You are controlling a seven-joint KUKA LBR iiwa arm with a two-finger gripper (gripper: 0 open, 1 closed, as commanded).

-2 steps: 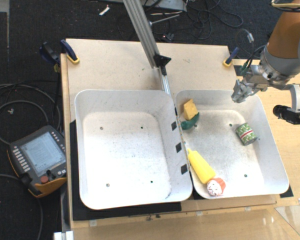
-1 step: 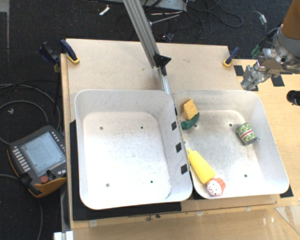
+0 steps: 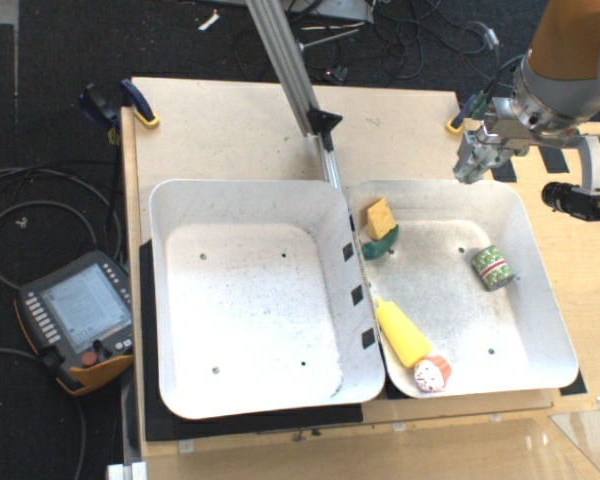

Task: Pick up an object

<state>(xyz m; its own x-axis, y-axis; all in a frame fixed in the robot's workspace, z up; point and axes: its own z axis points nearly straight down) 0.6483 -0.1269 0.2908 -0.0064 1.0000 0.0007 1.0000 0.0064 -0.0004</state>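
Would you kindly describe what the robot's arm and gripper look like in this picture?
The arm is a thick round column with a broad orange band above a grey wrist ring. Below it sits the gripper, a small blocky assembly of grey and silvery metal. A thin pale cable loops beside the wrist.

Two white bins [image 3: 248, 200], one yellow block [image 3: 380, 215], one yellow bottle [image 3: 401, 334], one green can [image 3: 492, 267]

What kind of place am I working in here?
Most likely a robotics lab test cell. A wooden bench bears two white bins, a teach pendant lies on dark carpet beside it, and loose cables run behind. The gripper hangs over the right bin's far rim.
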